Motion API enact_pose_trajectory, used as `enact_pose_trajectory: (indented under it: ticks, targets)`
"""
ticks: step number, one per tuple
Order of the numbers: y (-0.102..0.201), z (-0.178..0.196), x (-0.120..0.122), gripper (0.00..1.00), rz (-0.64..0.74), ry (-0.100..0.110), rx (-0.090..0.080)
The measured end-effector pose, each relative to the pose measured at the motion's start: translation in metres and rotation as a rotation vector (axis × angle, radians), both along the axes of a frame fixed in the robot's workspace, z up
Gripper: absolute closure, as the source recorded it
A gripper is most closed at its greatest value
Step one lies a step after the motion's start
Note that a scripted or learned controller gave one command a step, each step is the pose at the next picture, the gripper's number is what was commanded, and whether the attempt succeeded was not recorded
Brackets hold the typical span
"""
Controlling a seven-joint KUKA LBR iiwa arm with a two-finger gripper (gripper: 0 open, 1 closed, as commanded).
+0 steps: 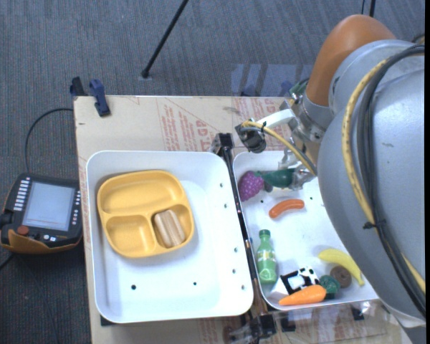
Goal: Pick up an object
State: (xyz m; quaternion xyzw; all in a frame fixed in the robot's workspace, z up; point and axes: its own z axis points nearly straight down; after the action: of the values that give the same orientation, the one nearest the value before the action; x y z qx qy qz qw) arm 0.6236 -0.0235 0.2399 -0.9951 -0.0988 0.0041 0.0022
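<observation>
Purple plastic grape bunch (250,185) with a dark green stalk end, lying at the upper left of the right shallow white bin (309,229), just beside the gripper (295,172); whether the gripper is spread or pressed together cannot be told. Same bin: orange-red toy sausage (286,208) near the middle; green plastic bottle (266,257) along the left wall; yellow toy banana (342,264), orange toy carrot (303,297) and a black-and-white block (297,280) at the lower end. Left white bin (165,285): yellow three-compartment plastic tray (143,212) carrying a tan hot-dog bun (170,228) in its lower right compartment.
</observation>
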Motion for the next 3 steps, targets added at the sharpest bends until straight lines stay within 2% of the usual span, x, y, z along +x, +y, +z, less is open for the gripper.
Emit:
enact_pose_trajectory:
  ticks: [1, 2, 3]
  targets:
    - [-0.051, -0.010, 0.008, 1.00, 0.000, 0.000, -0.001]
    - [-0.025, 0.008, -0.043, 1.00, 0.003, -0.002, 0.001]
    - [0.005, -0.044, -0.020, 1.00, 0.000, 0.004, 0.001]
